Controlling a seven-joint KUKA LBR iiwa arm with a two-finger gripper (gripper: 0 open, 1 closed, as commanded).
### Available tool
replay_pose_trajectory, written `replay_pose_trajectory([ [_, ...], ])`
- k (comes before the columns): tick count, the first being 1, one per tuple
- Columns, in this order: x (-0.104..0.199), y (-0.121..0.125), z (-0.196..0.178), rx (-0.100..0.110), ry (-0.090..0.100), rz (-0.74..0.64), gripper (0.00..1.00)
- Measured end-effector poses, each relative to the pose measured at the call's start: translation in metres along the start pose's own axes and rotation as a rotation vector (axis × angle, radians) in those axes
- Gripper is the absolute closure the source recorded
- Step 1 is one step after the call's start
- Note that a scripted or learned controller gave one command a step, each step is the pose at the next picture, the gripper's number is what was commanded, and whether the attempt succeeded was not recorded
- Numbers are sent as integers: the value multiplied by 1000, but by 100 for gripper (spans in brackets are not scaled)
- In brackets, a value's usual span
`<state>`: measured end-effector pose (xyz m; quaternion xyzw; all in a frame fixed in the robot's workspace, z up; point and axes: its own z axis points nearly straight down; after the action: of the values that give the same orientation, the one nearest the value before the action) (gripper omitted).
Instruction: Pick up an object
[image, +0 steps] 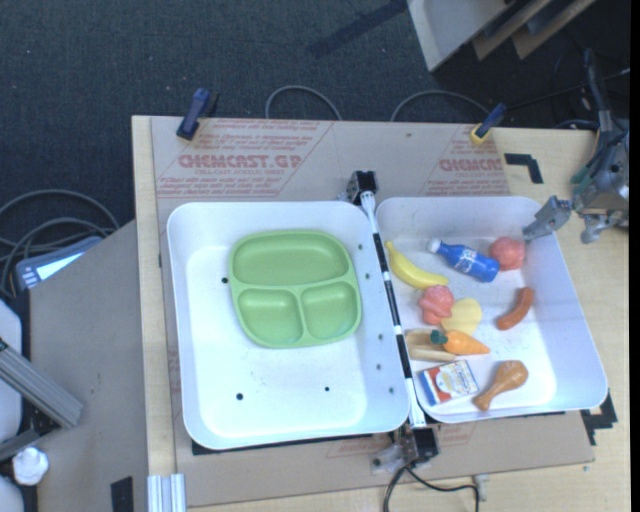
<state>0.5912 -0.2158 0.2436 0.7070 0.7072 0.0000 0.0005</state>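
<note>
Camera view, left bin (200, 330): green divided plate (296, 287);
Right bin (580, 340): banana (412, 269), bottle (466, 260), carrot (463, 343), drumstick (502, 382);
Gripper (560, 212): finger spread cannot be told

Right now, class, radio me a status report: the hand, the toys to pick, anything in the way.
Hand at right bin's far right rim, nothing between its fingers. Blue bottle and red ball nearest. Toys crowded together; green tray in left bin.

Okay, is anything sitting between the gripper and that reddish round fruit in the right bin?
Nothing visible does. The gripper sits at the right bin's upper right edge, and the reddish fruit lies just below-left of it. The blue bottle is on the fruit's far side.
</note>
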Motion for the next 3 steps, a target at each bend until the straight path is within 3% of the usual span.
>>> replay_pose_trajectory([
  [1, 102, 30, 62, 2, 2, -1, 0],
  [2, 108, -31, 159, -1, 0, 1, 0],
  [3, 107, -29, 147, -8, -3, 2, 100],
])
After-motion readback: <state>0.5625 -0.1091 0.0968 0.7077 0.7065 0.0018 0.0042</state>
